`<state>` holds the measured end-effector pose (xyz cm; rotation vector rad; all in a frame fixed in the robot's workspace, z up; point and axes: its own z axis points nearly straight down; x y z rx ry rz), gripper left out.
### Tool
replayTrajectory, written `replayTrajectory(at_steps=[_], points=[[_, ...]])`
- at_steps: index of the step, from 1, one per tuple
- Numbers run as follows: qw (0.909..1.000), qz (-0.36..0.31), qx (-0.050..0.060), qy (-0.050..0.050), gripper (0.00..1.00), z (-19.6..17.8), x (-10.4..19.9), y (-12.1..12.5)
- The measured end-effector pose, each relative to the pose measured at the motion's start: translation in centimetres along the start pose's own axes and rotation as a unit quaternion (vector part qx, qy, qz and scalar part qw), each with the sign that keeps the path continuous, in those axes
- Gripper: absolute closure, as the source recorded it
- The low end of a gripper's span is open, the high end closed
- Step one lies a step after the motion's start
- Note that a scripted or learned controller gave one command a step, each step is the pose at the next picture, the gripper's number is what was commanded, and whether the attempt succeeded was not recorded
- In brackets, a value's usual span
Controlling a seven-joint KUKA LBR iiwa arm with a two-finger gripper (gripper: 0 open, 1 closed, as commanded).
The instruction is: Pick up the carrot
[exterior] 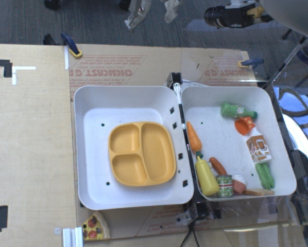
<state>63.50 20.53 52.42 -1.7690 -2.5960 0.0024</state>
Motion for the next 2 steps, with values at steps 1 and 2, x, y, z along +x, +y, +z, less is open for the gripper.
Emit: replayTrajectory(at_steps=[1, 2], points=[[1.0, -0.001, 0.0, -0.002, 1.0, -0.76, -0.07, 0.13], [1.0, -0.001, 0.001, -0.002, 0.0, -0.75, -0.08, 0.13]])
